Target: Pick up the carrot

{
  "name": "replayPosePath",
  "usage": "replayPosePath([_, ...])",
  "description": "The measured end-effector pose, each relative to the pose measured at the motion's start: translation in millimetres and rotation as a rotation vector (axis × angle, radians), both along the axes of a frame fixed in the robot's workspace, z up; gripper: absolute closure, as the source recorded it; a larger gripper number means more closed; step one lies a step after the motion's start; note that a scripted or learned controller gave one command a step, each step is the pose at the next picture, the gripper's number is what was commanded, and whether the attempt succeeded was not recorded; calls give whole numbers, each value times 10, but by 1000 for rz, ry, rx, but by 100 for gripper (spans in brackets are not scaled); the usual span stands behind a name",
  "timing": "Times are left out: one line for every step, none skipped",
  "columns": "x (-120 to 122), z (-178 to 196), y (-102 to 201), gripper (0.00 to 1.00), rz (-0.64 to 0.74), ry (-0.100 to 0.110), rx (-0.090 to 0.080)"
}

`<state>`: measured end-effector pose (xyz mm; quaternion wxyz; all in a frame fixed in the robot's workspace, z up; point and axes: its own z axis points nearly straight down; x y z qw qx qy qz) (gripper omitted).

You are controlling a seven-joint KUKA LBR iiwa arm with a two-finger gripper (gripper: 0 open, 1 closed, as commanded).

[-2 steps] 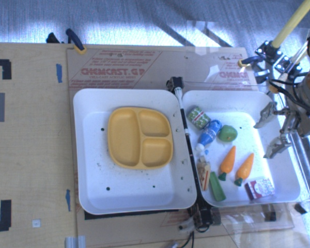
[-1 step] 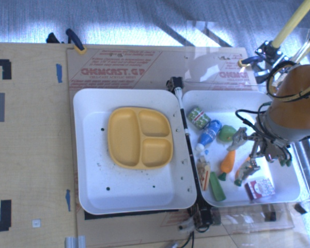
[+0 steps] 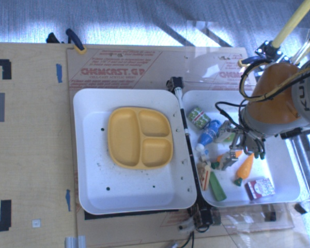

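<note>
Looking down at a slant on a table (image 3: pixel 31 154) carrying two shallow white bins side by side.

Nearest the viewer, along the front of the right bin (image 3: pixel 292 187), a maroon packet (image 3: pixel 260 188) is lying at about five o'clock in that bin. At roughly seven o'clock a green stick-shaped toy (image 3: pixel 216 186) is resting beside a small brown piece (image 3: pixel 204 179).

Just above the packet, the carrot (image 3: pixel 244 167) is lying tilted, its orange body running from upper right down to a green tip at its lower left. It is sitting a little right of the bin's centre, close to the packet but apart from it.

The claw (image 3: pixel 237 151) is hanging directly at the carrot's upper end, touching or nearly touching it. Whether the claw is open or closed cannot be told here, and the carrot is not seen gripped.

Judging by its look, the carrot is a light, stiff plastic toy with a smooth, tapering skin that may be slippery. The thick orange middle seems the safest place to take hold, squeezing across its width.

Farther back, a blue bottle (image 3: pixel 210 132) and a green can (image 3: pixel 198 117) are lying at about ten o'clock.

The left bin (image 3: pixel 88 138) is holding a yellow divided plate (image 3: pixel 140 137).
</note>
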<state>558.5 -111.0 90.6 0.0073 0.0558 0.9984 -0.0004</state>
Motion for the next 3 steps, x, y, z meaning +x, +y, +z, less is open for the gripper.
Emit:
replayPosePath([-422, -3, -490, 0, -54, 1, -1])
replayPosePath([-370, 128, -483, 100, -51, -13, -4])
replayPosePath([-776, 487, -293, 100, -99, 12, 3])
